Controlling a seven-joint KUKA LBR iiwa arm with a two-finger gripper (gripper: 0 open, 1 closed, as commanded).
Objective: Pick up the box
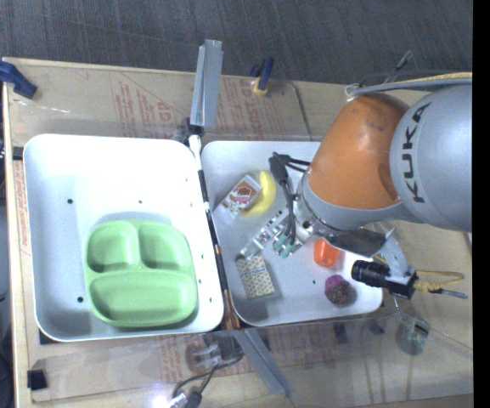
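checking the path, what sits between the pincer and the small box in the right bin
In the camera view, a bare strip of white bin floor lies between the pincer and the box; the yellow item sits right beside the box.

We read "KUKA" in dark capital letters on the grey arm (427, 164), running up its housing at the right of the camera view. The bench top (134, 100) carried faint red printing in repeated patches, too pale for us to make out. The small box (242, 195) in the right bin (300, 313) bore a red-and-white label whose words we could not read.
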